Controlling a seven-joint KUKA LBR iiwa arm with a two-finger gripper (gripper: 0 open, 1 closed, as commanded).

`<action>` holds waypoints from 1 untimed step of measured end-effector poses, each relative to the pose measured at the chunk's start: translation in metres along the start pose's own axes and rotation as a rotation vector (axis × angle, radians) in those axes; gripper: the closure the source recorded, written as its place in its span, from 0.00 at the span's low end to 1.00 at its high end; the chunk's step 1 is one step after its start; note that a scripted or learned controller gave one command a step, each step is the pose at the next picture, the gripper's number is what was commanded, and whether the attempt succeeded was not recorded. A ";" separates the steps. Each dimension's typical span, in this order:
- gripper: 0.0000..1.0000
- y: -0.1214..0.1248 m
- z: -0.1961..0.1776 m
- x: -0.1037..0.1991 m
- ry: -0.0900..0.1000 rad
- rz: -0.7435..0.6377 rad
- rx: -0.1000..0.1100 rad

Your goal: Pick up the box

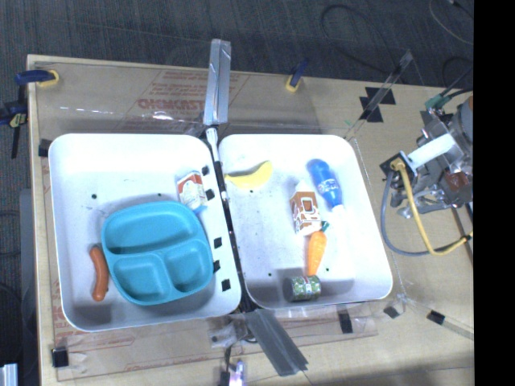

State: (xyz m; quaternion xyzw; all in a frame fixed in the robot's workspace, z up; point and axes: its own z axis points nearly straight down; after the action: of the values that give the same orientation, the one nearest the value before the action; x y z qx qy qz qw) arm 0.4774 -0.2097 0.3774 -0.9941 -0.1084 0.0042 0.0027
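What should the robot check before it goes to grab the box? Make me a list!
1. Box in sight: a box lies in the right bin; a second box is in the left bin. Which one is meant: cannot tell.
2. Room around the right box: carrot and blue bottle touch or crowd it. Not ok.
3. Room around the left box: it leans by the blue tray and the divider. Not ok.
4. Arm out of the bins: ok.
5. Hand ready: cannot tell.
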 end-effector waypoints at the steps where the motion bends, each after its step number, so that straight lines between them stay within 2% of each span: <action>1: 1.00 -0.001 -0.009 0.001 -0.004 -0.010 0.003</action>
State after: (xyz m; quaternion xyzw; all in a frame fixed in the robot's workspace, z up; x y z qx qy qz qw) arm 0.4781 -0.2087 0.3867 -0.9936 -0.1131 0.0064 0.0040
